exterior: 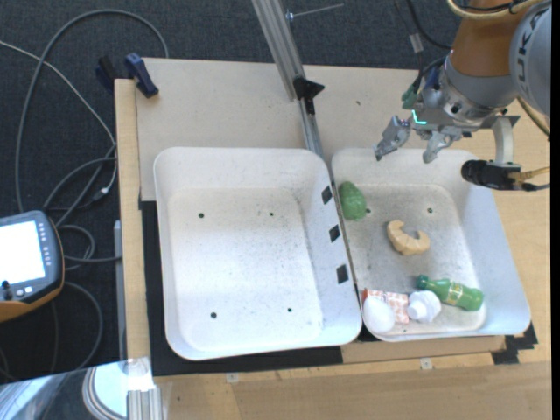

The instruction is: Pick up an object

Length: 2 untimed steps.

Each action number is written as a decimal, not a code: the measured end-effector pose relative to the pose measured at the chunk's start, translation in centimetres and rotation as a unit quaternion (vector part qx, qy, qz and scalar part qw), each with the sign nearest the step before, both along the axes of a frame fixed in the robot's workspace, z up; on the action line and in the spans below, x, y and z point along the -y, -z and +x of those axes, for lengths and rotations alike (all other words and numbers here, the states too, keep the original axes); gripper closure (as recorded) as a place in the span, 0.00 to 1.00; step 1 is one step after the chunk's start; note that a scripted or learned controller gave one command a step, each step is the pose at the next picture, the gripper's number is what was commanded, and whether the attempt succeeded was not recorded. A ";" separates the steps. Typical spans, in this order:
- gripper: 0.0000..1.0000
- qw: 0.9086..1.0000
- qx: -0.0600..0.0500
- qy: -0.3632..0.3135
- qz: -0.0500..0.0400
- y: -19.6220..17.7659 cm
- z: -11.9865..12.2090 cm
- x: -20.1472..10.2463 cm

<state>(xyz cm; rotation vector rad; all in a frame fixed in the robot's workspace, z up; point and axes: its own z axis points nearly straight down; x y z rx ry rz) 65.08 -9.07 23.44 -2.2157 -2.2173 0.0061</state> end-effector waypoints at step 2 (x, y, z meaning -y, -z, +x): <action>0.00 1.000 0.001 -0.001 0.000 4.0 0.0 -0.5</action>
